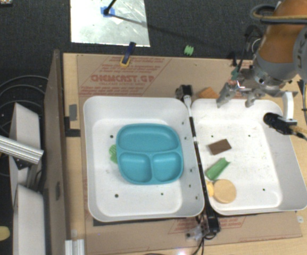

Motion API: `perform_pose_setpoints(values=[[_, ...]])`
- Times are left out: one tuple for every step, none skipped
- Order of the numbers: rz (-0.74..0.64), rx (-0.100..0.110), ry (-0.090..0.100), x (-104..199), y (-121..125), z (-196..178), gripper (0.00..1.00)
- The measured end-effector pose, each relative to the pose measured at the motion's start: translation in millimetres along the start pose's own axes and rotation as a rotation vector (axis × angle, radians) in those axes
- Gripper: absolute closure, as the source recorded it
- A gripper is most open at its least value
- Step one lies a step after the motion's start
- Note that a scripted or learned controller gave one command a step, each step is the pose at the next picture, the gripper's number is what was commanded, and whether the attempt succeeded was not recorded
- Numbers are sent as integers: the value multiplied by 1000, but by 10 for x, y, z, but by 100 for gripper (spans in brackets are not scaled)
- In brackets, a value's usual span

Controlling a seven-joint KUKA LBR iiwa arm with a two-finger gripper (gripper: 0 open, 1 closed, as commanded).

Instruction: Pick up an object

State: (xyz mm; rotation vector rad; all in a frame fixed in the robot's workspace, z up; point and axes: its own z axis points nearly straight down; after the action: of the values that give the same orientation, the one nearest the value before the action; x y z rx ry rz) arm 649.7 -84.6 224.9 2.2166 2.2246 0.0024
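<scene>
I see the right bin (289,169) with the gripper (237,97) over its far rim, fingers spread, holding nothing. In that bin, toward its near left: a brown block (220,146), green piece (216,169), tan disc (224,190).

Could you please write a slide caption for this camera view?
Claw above right bin's far edge; brown block, green piece, tan disc inside.
</scene>
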Motion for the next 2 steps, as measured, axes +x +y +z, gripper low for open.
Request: perform_pose_setpoints(values=[[3, 7, 1, -36, -225, 1475, 0], [7, 6, -1, -337, -821, 1408, 0]])
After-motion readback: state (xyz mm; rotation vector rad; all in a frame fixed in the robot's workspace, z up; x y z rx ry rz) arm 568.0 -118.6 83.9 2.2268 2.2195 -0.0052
